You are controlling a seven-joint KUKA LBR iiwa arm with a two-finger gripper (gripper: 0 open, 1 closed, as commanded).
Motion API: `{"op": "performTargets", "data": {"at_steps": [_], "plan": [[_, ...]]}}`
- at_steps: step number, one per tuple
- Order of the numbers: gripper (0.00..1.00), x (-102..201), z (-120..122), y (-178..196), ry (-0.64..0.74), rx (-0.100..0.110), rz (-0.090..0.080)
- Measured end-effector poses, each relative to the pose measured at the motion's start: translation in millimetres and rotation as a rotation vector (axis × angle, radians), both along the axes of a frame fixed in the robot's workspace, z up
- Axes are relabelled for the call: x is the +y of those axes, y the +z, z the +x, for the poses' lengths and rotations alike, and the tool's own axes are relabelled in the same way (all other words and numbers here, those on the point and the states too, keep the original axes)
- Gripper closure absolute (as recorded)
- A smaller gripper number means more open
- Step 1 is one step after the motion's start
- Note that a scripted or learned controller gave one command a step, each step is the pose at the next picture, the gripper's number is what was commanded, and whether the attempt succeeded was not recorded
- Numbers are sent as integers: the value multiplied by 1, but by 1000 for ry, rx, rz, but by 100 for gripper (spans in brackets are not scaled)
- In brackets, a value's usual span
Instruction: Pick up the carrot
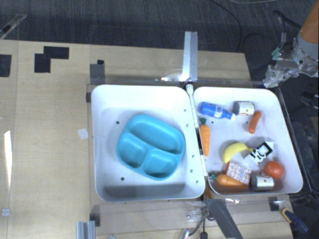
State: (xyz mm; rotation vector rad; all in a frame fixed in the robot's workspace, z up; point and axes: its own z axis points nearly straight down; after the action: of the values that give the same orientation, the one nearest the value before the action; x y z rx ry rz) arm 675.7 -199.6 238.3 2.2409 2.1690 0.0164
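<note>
The carrot [204,139] lies along the left wall of the right bin [285,114], next to the divider, leafy end toward the far edge. The hand [280,71] hovers outside that bin's far right corner, holding nothing; how far it is open cannot be told. A blue tray [149,147] sits in the left bin [107,103].

No text, label or number can be read on anything here.
</note>
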Motion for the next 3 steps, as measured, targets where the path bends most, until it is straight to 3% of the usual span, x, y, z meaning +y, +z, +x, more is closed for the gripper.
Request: {"op": "performTargets", "data": {"at_steps": [1, 2, 3], "plan": [[100, 2, 2, 13, 8, -8, -3], [100, 6, -5, -21, 122, 18, 6], [100, -4, -5, -26, 169, 17, 4]]}}
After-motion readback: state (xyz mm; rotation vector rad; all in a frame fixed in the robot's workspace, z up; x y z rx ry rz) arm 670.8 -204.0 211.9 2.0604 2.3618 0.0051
